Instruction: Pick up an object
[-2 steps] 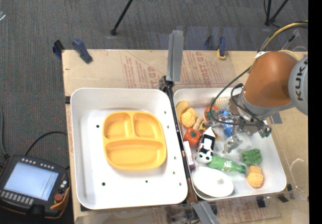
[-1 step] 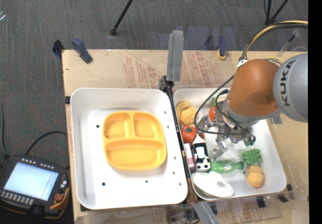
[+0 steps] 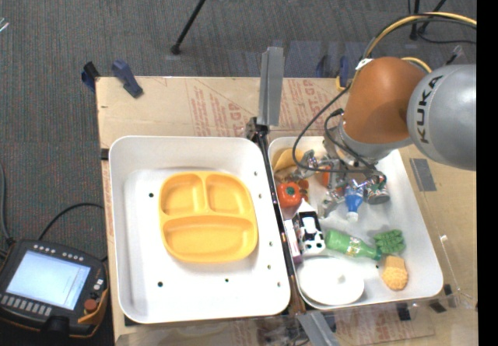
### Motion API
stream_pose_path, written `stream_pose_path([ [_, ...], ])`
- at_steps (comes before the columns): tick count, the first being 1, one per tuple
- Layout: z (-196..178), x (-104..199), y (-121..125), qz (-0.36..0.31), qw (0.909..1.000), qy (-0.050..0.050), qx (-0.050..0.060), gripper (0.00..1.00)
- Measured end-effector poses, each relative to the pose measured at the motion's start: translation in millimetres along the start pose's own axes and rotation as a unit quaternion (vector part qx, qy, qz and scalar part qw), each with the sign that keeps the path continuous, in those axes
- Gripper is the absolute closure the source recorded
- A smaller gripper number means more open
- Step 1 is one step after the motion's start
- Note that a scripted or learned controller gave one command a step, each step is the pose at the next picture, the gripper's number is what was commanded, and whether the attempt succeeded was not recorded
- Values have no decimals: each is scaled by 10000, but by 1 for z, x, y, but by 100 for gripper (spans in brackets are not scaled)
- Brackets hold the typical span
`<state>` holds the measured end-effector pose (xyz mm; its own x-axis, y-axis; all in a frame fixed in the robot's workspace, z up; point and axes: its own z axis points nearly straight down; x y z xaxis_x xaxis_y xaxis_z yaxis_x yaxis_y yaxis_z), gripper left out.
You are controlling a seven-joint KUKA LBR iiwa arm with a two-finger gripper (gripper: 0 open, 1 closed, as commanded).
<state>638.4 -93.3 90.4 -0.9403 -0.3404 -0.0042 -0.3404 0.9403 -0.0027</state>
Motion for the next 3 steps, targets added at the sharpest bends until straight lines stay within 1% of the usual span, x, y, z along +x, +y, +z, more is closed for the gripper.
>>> stream_pose_path([
  [1,0,42,-86,-240,9997,-10,5,0],
  [2,0,41,-89,-773,9970,-20,-5,0],
  [3,0,69,-98,-1587,9873,-15,-16,0],
])
